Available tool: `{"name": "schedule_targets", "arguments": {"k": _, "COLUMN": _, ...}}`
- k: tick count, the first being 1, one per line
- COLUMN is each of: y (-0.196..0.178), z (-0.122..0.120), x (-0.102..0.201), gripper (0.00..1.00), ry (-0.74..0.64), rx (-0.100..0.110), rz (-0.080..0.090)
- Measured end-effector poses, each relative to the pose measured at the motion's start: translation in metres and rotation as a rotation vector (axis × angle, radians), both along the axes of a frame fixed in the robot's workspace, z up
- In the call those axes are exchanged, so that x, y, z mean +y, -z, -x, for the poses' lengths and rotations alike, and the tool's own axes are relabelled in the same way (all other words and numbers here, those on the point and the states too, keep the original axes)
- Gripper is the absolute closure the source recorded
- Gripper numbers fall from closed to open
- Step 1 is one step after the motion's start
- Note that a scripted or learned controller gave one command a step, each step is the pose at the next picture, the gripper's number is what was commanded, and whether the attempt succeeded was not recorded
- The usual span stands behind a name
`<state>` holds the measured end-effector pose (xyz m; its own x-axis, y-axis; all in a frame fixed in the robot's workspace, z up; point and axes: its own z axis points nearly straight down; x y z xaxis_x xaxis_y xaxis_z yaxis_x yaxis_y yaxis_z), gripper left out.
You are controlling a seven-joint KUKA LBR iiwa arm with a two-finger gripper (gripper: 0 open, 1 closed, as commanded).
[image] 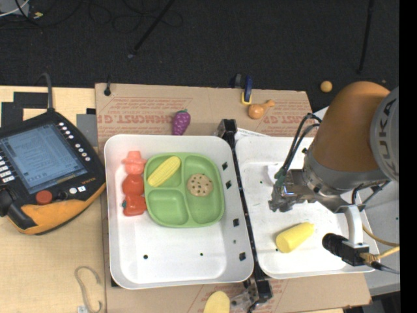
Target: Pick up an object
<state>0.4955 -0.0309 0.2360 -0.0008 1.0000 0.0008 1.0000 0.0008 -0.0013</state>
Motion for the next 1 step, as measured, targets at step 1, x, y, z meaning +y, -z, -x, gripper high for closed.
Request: {"name": "schedule_targets", "arguments": {"k": 1, "y": 0.0089, "z": 0.0048, "x": -0.0147, "gripper": 1.00, "ry": 0.003, "rx": 0.003, "rz": 0.001}}
